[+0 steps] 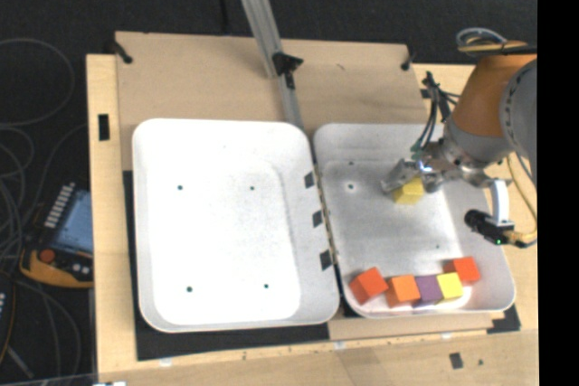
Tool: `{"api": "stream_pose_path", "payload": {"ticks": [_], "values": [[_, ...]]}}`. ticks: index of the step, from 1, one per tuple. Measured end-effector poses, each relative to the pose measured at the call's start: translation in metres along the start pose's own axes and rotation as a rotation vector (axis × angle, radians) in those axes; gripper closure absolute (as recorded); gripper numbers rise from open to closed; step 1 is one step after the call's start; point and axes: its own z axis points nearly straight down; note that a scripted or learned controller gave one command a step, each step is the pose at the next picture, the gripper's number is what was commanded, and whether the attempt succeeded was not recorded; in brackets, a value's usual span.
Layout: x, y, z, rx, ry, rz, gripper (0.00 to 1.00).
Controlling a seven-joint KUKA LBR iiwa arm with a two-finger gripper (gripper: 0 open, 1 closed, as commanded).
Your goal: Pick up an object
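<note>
My gripper (412, 181) reaches into the right bin (362, 149) from the right, over the bin's upper middle. A small yellow block (409, 193) sits between its two grey fingers, and the fingers are closed against its sides. I cannot tell whether the block rests on the bin floor or hangs just above it. Along the bin's front edge lie a red-orange block (366, 284), an orange block (403, 288), a purple block (427, 289), a second yellow block (450, 287) and another red-orange block (465, 269).
The left bin (222, 221) stands beside the right one, with a row of small black clips between them. A metal pole (262, 14) slants up from the back of the bench. The arm's orange band (484, 95) and cables hang over the right bin's far right corner.
</note>
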Motion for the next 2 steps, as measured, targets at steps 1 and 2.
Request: {"api": "stream_pose_path", "payload": {"ticks": [1, 2], "values": [[0.044, 0.01, -0.037, -0.004, -0.002, -0.006, 0.0], [0.042, -0.005, -0.003, -0.006, -0.006, -0.001, 0.0]]}}
